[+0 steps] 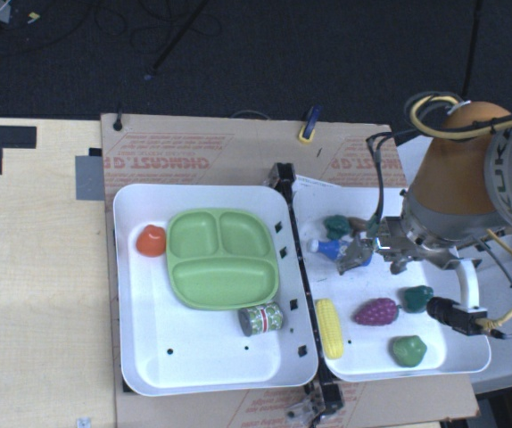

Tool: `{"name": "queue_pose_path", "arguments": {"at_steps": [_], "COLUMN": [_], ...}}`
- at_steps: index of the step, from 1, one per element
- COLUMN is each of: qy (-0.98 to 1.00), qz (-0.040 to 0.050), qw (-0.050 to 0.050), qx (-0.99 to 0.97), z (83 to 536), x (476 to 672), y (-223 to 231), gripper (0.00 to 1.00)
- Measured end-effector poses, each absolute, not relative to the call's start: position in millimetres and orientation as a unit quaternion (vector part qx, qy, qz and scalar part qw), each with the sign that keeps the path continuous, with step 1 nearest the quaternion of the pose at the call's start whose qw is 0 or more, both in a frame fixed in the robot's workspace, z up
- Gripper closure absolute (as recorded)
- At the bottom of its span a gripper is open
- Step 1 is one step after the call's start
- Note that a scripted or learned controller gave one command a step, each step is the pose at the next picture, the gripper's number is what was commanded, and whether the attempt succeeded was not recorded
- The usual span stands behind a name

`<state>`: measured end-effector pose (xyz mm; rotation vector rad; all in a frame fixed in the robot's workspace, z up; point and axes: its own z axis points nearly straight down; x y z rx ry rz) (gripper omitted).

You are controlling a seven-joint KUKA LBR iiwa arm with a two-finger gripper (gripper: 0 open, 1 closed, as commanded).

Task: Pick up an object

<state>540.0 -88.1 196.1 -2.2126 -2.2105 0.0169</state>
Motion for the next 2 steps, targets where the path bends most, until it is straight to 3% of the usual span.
{"name": "queue_pose_path", "arguments": {"at_steps": [1,2], "qy": [-0.707,-0.707], "qz": [0.0012,0.0029], "qw": [0.002,0.004], "qx": [-0.707,-0.707], "z": [203,143], "x": [542.9,539.5], "y": [-88,-95], "gripper": [0.00,0.00]}}
